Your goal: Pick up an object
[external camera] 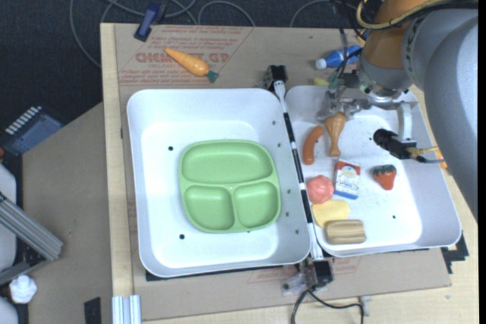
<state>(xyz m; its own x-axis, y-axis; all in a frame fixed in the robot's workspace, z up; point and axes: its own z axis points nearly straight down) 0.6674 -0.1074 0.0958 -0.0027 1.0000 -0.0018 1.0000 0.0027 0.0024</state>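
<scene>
My gripper (339,101) hangs low over the back left part of the right bin (425,216), directly above the upper end of a tan chicken drumstick (334,133). Whether it touches the drumstick I cannot make out. An orange sausage (311,144) lies just left of the drumstick. Toward the front lie a pink lump (320,187), a small red-and-white carton (348,180), a red strawberry (385,176), a yellow block (331,211) and a tan bread roll (344,231).
The left bin (152,163) holds a green divided plate (228,184). Behind the bins, a carrot (190,62) and a blue-and-white bottle (339,57) lie on the cardboard. A blue clip (149,20) sits at the bench's back edge.
</scene>
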